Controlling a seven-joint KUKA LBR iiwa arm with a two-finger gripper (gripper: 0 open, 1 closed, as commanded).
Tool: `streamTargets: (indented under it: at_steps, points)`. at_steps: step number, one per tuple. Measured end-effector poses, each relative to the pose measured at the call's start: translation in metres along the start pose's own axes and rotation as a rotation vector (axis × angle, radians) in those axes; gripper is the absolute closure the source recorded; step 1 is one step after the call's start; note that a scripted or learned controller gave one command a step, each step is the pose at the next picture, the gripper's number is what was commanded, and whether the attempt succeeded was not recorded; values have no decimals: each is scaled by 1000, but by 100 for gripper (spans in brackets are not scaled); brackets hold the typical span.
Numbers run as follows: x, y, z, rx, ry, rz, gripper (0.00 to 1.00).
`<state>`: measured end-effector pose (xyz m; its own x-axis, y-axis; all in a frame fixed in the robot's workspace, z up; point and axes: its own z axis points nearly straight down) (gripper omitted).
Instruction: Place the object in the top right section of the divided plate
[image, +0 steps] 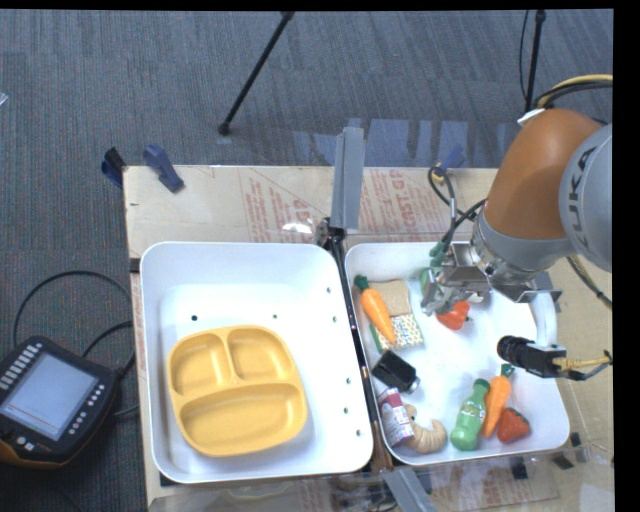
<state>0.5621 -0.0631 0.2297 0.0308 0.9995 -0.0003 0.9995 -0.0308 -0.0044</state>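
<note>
One gripper (447, 296) hangs low in the right bin (556, 400), just beside a red-orange toy (454, 316); whether it grips that piece I cannot tell. Around it lie a carrot (377, 312), a black block (395, 371) and a green bottle (468, 422). Well apart, the yellow divided plate (237, 390) sits in the left bin (160, 270), its top right section (257, 353) unfilled, so the placing looks entirely undone.

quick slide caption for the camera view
Gripper over the right bin beside a small red object; yellow divided plate waits in the left bin.
</note>
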Motion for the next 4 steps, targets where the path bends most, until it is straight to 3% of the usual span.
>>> streamTargets:
  at_steps: [1, 2, 3, 4]
  points:
    - [-105, 48, -128, -11, -3, 24, 100]
    - [-40, 7, 6, 9, 2, 225, 100]
    - [-94, 46, -207, -9, 0, 261, 100]
    - [-105, 39, -160, 2, 1, 80, 100]
